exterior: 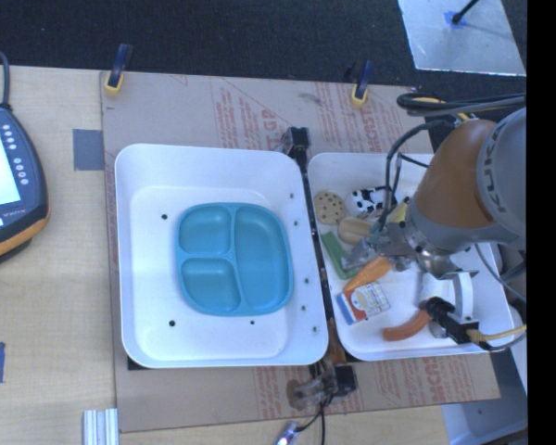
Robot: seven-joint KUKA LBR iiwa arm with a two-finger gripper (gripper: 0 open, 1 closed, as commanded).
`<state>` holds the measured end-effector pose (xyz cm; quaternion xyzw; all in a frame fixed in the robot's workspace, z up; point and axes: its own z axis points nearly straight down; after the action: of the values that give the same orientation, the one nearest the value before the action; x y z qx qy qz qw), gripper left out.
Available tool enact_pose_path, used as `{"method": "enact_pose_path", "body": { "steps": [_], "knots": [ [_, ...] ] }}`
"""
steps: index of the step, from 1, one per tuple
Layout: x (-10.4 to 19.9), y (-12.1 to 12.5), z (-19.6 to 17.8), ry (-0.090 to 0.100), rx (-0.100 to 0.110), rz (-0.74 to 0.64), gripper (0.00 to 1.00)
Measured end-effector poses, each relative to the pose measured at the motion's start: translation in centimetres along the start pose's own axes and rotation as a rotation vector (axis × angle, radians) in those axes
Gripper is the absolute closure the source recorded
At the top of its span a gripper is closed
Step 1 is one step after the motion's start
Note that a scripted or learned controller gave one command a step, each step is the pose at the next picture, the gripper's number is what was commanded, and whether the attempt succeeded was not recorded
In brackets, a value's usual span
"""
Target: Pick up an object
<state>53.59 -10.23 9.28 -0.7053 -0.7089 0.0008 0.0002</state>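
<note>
The right bin [500, 290] holds several small items. A round brown cookie [329, 207] and a black-and-white cow toy [369, 197] lie at its far left. Below them are a beige piece [352, 229], a green piece [334, 248], an orange carrot-like piece [372, 272], a small printed box [365, 301] and a brown sausage shape [407, 328]. My gripper [378, 247] is low over the pile, right beside the beige piece and just above the orange one. The wrist hides what lies directly beneath it.
The left bin [148, 323] carries a blue divided plate [233, 258]. A handheld control pendant [5, 179] rests on the bench at far left. Clamps [117, 69] grip the cardboard at its back edge. Black cables [403, 151] loop beside the arm.
</note>
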Motion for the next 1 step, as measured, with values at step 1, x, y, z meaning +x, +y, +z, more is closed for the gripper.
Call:
{"method": "enact_pose_path", "body": {
  "steps": [1],
  "knots": [
    [-0.05, 0.09, -1.09, 0.0, 0.001, -0.002, 1.0]
  ]
}}
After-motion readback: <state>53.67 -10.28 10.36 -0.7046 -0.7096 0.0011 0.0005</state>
